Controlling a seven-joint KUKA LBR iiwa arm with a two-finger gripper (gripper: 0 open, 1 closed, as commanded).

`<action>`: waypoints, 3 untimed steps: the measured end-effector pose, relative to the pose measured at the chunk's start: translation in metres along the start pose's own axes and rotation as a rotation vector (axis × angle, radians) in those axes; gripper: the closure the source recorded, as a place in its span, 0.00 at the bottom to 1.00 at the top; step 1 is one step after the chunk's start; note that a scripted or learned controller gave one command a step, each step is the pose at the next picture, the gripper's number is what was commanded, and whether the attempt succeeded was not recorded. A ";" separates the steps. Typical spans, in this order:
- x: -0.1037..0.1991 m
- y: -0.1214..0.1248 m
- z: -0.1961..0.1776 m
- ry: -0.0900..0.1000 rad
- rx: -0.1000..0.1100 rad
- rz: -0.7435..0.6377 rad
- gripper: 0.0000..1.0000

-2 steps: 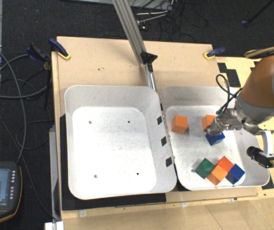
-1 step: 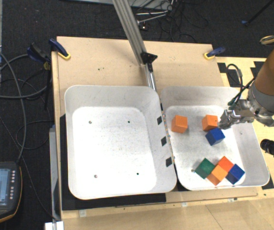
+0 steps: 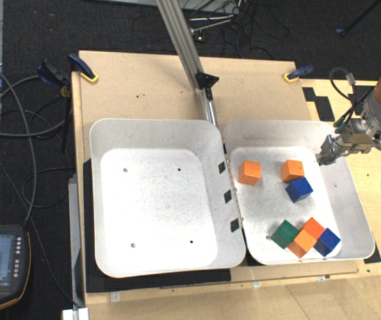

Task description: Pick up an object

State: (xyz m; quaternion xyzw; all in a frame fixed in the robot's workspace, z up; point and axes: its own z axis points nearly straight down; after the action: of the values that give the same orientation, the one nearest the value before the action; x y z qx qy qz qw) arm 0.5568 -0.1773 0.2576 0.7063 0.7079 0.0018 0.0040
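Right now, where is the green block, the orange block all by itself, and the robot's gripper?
green block (image 3: 285, 234): camera view, on its top face.
lone orange block (image 3: 249, 172): camera view, on its top face.
gripper (image 3: 326, 155): camera view, at its fingertips, above the right bin's far right rim.

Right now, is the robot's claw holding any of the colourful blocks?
No, nothing is held. The two-finger gripper hangs over the right white bin's upper right edge, apart from the nearest orange wooden cube and blue wooden cube.
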 end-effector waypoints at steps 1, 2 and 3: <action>0.000 0.001 -0.017 0.002 0.004 0.000 1.00; 0.056 -0.001 -0.020 0.004 0.007 -0.006 1.00; 0.105 -0.005 -0.002 0.005 0.010 -0.005 1.00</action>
State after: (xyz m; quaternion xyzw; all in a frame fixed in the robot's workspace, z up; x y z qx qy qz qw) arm 0.5511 -0.0726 0.2589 0.7043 0.7099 -0.0001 -0.0012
